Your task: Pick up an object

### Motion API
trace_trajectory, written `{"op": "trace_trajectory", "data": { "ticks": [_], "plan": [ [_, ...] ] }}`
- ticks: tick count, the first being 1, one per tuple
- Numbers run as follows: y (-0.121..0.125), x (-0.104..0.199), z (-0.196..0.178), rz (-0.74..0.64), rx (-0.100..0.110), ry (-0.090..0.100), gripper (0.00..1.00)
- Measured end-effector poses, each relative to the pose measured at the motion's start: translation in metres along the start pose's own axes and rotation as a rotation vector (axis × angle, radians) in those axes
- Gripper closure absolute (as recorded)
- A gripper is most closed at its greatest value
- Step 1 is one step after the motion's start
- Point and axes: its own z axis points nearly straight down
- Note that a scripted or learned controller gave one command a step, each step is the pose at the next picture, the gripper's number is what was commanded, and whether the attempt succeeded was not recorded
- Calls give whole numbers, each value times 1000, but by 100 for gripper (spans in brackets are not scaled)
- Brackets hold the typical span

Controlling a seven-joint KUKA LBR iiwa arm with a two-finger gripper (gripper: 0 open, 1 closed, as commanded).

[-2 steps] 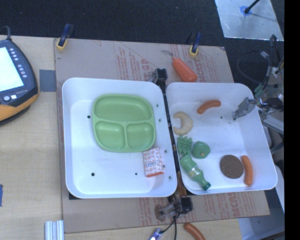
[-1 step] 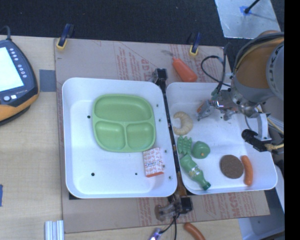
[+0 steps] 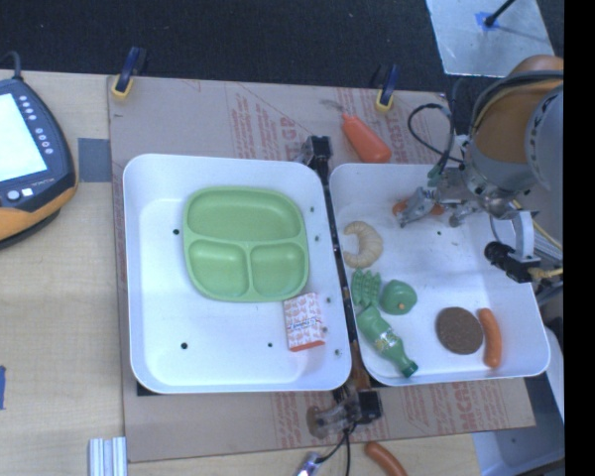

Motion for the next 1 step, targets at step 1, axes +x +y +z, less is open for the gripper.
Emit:
{"op": "trace_trajectory", "data": {
  "ticks": [1],
  "plan": [
    [11, -35, -1, -1, -2, 0, 0]
  ]
}}
